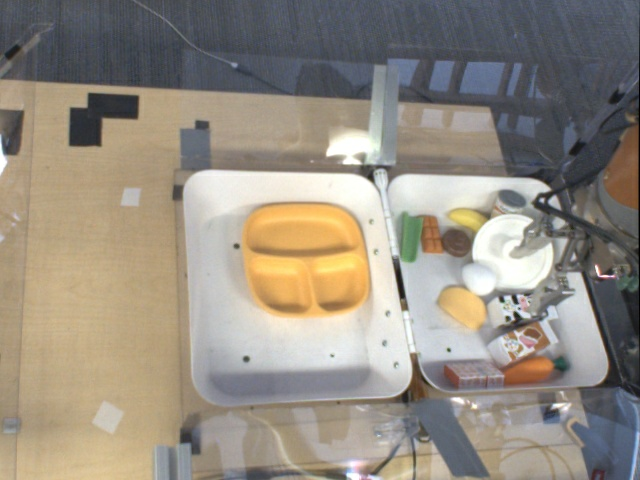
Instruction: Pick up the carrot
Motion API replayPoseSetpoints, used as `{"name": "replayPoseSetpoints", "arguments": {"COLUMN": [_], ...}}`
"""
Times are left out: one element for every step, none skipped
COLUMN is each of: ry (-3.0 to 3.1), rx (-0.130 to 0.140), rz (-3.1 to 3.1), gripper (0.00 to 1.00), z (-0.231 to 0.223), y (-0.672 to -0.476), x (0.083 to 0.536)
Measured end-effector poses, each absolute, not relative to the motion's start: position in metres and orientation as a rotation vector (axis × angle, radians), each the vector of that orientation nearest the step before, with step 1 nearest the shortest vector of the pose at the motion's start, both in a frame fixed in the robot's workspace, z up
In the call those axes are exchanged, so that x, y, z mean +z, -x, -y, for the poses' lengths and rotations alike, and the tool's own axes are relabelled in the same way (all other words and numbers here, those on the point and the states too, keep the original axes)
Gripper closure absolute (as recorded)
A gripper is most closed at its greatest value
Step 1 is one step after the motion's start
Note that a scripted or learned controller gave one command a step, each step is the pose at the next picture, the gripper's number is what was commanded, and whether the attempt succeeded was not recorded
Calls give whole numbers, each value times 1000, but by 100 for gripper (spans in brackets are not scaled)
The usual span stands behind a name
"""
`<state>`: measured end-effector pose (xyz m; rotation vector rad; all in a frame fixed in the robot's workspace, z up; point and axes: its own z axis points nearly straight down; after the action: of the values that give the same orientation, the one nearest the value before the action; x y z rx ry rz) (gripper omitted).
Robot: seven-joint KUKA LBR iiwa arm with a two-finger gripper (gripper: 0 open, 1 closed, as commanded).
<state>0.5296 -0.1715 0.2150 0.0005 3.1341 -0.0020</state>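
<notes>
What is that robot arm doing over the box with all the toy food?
The robot is meant to pick up the carrot, which lies untouched at the near edge of the right bin, beside a small red box. The tool hangs over the bin's right side, near a white plate, apart from the carrot. The left bin holds a yellow divided tray.

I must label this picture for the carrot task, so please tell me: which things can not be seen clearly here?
- Gripper, camera view: dark cables and metal parts cross it; open or shut, unclear.
- Carrot: its left end lies against the red box; touching or tucked under, unclear.
- Small carton: print too small to read.
- Arm: cut off by the right edge.
</notes>
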Motion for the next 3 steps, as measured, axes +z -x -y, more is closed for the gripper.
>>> {"name": "replayPoseSetpoints", "arguments": {"ry": [76,-63,-109], "rx": [2,5,2], "rz": [-3132,-3141,-3122], "gripper": [0,0,0], "z": [120,82,91], "y": [-563,-560,-550], "x": [190,102,92]}}
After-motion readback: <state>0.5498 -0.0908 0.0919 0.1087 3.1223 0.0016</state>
